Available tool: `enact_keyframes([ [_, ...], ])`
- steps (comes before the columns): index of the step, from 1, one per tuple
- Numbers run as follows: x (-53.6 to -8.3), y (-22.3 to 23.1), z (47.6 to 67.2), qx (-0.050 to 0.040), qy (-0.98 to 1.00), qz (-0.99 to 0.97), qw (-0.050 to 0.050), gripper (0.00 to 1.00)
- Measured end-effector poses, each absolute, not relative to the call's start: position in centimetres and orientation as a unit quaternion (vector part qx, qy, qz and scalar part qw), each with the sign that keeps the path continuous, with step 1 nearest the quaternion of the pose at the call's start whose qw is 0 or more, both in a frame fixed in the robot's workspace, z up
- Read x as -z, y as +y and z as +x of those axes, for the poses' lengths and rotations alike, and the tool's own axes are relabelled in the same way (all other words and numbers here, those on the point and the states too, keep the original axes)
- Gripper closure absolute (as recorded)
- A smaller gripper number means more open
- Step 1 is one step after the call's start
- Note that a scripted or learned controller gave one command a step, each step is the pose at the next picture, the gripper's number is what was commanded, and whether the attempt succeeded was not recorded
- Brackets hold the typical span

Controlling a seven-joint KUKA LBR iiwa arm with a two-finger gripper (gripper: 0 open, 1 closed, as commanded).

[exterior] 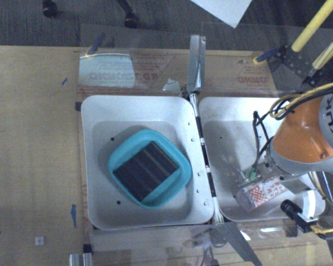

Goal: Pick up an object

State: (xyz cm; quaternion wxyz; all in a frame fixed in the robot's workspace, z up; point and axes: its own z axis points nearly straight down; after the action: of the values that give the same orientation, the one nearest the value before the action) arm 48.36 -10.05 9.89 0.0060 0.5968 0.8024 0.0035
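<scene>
My gripper is down in the right bin, near its front edge, under the grey wrist and orange band. Right below it lies a small box with a red and white checked pattern, tilted, with one grey end toward the left. The box touches or nearly touches the gripper, and I cannot make out whether it is held. A small green piece shows at the gripper's left side. In the left bin sits a teal square dish with a dark ribbed block inside it.
A metal divider stands behind the seam between the two bins. Clear plastic panels lie behind both bins. Yellow rods cross the top right corner. The bench around the bins is bare wood.
</scene>
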Motion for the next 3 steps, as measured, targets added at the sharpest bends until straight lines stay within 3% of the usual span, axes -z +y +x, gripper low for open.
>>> enact_keyframes([
  [1,-9.9,-10.1,48.4,-0.0034,0.802,0.597,0.006,0.0],
  [2,-8.8,-11.5,53.2,-0.0018,0.742,0.67,0.003,0.0],
  [3,-8.8,-12.9,48.1,-0.0017,0.745,0.667,0.003,0.0],
])
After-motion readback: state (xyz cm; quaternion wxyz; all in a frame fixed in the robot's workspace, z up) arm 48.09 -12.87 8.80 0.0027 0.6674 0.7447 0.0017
